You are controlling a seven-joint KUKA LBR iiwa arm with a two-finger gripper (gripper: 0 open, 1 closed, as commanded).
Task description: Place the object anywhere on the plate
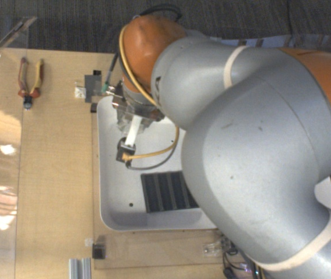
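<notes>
The gripper [133, 116] hangs over the far left part of the white bin [110, 209], low above the floor. It is set there, by judgement, to work within the bin rather than over the bench [55, 173]. The state of the jaws cannot be told, since the wrist and the bulk of the arm [258, 156] cover them from above, and nothing can be reported as held. The likely task object is a black ridged slab [164, 192], which lies flat on the bin floor near the near wall, apart from the gripper and toward the viewer from it. Its right end runs under the arm, so its full length is not confirmed. From the visible part, the long axis appears to run left to right across the view, roughly parallel to the bin's near wall. The ridges cross that axis, pointing from the near wall toward the far one with a slight lean. Where the plate stands cannot be told. Red-handled pliers [29, 80] lie on the bench well left of the bin, playing no part in the task.
</notes>
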